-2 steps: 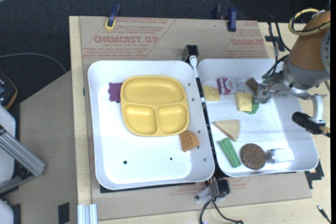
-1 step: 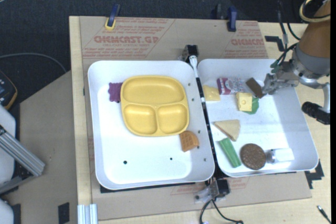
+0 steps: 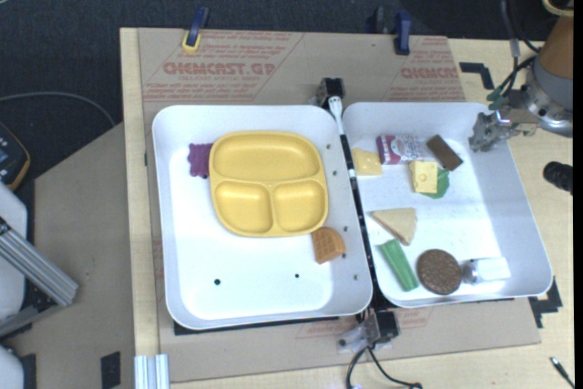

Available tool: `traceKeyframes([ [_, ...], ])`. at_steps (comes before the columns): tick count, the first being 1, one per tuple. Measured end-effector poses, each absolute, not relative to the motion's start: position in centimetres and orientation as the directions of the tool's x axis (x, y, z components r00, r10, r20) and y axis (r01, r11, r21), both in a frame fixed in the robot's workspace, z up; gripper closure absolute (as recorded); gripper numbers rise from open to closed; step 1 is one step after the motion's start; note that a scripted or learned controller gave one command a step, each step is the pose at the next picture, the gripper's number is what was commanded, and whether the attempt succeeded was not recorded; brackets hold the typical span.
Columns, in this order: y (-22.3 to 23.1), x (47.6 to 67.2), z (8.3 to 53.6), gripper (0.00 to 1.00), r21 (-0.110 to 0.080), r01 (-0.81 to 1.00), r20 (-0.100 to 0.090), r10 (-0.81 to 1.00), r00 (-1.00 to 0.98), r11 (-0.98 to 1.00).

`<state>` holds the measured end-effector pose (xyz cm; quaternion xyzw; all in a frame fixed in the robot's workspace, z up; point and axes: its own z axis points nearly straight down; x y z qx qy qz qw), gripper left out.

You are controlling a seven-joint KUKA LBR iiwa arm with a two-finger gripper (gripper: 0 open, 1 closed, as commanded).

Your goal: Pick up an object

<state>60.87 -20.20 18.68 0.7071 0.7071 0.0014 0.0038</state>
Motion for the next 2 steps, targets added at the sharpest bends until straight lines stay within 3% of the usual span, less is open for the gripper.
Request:
traceKeyframes([
  [1, -20.3, 61.0, 22.7, 1.00, 0.006, 1.000, -0.003, 1.000, -0.001, 0.001],
  [2, -16.9, 57.8, 23.5, 1.00, -0.003, 1.000, 0.002, 1.000, -0.002, 0.002],
])
